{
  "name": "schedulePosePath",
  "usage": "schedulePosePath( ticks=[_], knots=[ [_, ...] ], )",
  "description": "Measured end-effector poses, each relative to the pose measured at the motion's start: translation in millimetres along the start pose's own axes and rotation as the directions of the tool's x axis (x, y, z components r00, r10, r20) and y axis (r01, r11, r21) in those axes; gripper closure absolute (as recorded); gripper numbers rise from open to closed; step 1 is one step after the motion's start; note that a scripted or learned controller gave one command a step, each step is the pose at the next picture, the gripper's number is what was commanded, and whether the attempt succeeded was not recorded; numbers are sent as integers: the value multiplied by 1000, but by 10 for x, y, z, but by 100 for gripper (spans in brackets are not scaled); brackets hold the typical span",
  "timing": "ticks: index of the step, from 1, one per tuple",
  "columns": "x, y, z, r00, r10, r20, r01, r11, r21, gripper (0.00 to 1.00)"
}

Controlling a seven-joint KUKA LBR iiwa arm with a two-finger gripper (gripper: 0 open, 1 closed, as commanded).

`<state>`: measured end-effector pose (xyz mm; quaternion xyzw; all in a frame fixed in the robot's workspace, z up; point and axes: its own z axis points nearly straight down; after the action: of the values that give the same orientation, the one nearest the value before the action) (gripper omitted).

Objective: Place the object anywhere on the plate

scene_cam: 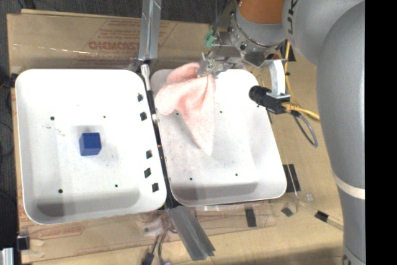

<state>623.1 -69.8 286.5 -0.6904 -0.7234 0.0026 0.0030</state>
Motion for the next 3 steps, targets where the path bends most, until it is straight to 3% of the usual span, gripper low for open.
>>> schedulePosePath(
  ticks=[1, 2, 3],
  knots=[
    [28, 4, 516, 1000, -9, 1, 9, 1000, -2, 100],
    [500, -135, 629, 915, -404, 2, 404, 915, -2, 100],
    [936, -348, 531, 682, -731, 5, 731, 682, -2, 100]
  ],
)
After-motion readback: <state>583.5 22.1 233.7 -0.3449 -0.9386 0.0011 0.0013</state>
